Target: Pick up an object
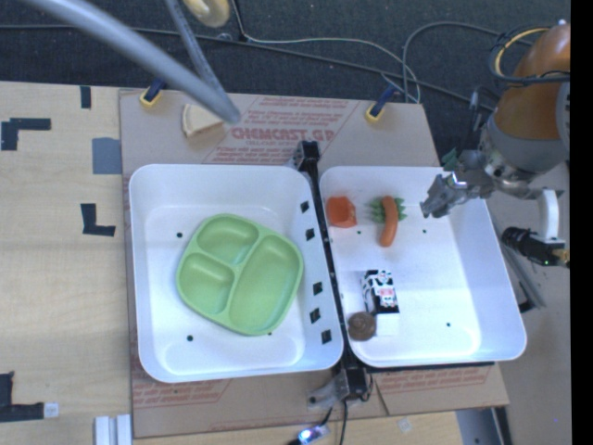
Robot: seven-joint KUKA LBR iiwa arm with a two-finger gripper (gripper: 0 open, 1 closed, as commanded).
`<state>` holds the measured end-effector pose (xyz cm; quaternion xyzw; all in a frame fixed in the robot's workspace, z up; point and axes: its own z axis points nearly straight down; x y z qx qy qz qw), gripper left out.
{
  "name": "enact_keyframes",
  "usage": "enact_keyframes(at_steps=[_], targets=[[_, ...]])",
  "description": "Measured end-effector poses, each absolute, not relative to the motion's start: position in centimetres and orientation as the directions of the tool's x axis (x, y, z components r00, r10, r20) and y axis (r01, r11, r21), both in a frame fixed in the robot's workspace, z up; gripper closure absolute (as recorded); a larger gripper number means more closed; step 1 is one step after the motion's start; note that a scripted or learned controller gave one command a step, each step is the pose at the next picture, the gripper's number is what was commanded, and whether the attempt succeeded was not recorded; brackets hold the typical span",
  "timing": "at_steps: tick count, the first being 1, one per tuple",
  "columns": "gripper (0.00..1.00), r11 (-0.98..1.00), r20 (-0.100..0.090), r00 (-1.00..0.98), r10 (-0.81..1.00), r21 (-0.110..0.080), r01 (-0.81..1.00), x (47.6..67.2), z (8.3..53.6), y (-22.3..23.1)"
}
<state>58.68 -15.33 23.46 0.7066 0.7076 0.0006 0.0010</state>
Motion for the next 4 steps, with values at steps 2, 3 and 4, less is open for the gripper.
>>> enact_keyframes(at_steps=[2, 3, 4], targets=[[1.0, 0.006, 0.001, -0.006, 1.0, -0.002, 1.0, 57.0, 22.1, -4.5], [1.0, 0.007, 0.002, -0.007, 1.0, -0.003, 1.0, 55.8, 22.2, 1.3], [1.0, 0.005, 0.001, -0.005, 1.0, -0.003, 1.0, 52.6, 22.5, 5.5]])
